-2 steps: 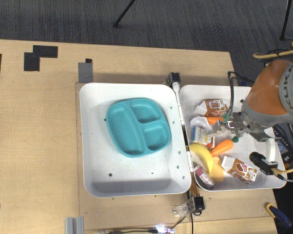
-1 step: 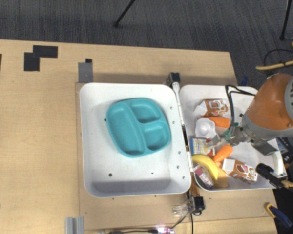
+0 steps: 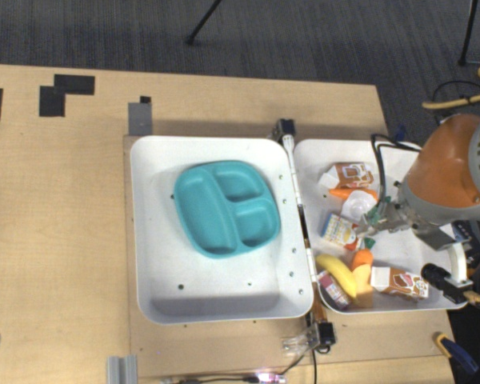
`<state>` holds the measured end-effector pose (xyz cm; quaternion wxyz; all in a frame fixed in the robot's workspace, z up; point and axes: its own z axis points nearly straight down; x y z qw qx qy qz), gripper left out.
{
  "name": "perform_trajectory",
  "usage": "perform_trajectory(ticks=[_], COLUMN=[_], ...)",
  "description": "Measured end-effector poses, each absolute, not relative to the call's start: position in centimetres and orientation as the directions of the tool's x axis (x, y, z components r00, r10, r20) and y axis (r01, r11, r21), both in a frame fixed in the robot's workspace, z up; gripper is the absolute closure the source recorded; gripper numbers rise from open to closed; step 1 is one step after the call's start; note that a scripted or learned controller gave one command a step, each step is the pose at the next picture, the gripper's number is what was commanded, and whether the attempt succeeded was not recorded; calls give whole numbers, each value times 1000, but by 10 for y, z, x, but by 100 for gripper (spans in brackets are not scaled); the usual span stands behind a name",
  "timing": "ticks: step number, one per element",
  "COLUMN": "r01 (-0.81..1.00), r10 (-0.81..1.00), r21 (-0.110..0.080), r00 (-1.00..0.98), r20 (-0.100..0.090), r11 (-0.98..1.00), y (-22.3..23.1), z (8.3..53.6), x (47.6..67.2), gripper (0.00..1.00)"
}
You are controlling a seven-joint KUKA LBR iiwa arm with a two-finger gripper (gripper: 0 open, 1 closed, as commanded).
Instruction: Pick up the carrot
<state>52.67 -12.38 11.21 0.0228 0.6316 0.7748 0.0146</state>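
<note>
I see the gripper (image 3: 374, 229) low in the right bin (image 3: 400, 157), among the packets; can't tell its grasp state from here. The carrot (image 3: 362, 258) lies just near of it, beside the banana (image 3: 342, 273). The left bin (image 3: 156, 214) has a teal divided plate (image 3: 224, 206).

Single fixed camera above bench (image 3: 56, 238), looking down at slant; both white bins (image 3: 144, 238) in frame, moderately distant.
</note>
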Motion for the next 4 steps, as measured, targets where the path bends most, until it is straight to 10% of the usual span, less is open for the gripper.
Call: perform_trajectory(ticks=[1,2,3,4], r01=[978,956,956,987], r10=[980,956,956,987], r21=[49,13,23,13], r00=[-201,-292,-294,-159], r20=[-16,-6,-12,-2], r11=[201,292,294,159], y=[-124,-115,-115,-77], z=[111,88,100,210], x=[526,491,496,491], gripper=[0,0,100,100])
